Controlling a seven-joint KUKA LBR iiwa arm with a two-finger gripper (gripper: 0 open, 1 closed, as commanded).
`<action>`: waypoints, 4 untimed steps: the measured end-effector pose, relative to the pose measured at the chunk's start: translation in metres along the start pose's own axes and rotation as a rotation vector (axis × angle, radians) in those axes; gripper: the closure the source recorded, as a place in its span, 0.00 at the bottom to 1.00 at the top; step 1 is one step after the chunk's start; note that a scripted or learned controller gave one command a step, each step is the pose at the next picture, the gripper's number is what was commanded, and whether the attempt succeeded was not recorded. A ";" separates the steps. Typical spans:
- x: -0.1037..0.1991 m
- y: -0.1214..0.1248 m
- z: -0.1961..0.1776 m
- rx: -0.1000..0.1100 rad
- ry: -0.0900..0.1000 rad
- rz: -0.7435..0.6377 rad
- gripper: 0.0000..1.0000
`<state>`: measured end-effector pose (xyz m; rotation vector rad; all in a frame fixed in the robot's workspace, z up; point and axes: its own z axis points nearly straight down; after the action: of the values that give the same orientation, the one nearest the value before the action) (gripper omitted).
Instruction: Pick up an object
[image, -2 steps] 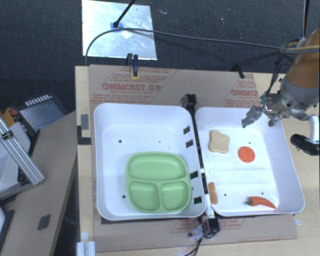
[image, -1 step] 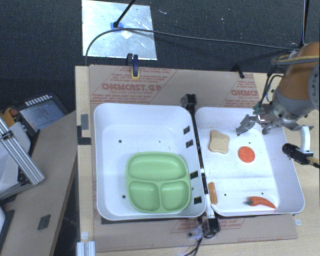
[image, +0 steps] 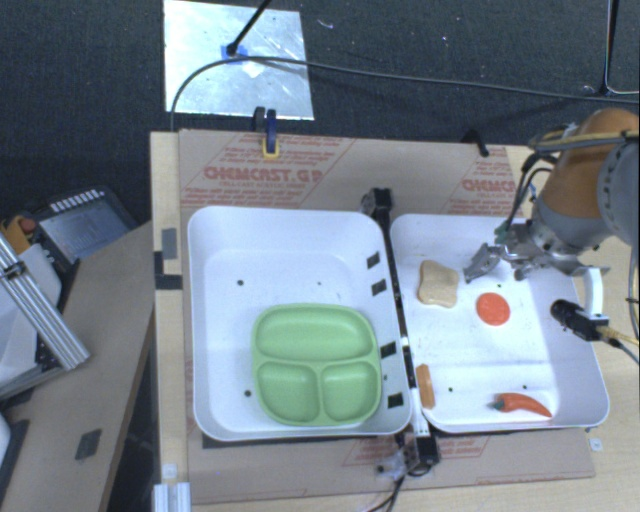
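Observation:
The right white bin (image: 575, 375) holds several small items. A tan bread-like piece (image: 437, 283) lies near its left wall. A round red-orange disc (image: 493, 309) sits just right of it. A red-orange pepper-shaped piece (image: 522, 404) rests near the front edge. A slim orange piece (image: 424, 385) lies against the wall between the bins. My gripper (image: 502, 265) hangs over the back of the right bin, just above and behind the disc and to the right of the bread piece. It is open with nothing between its fingers.
The left white bin (image: 220, 250) carries a green divided plate (image: 316, 362) at its front. A black connector on a cable (image: 575, 319) hangs over the right bin's right side. The grey and orange arm (image: 590, 195) stands over the back right corner.

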<state>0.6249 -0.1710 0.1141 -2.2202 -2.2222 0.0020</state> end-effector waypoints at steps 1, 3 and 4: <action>0.000 0.001 0.029 -0.003 -0.001 0.000 0.00; 0.002 -0.006 -0.037 -0.008 -0.001 0.001 1.00; 0.001 -0.013 -0.097 -0.009 -0.002 0.000 1.00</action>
<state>0.6122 -0.1700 0.2116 -2.2253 -2.2276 -0.0061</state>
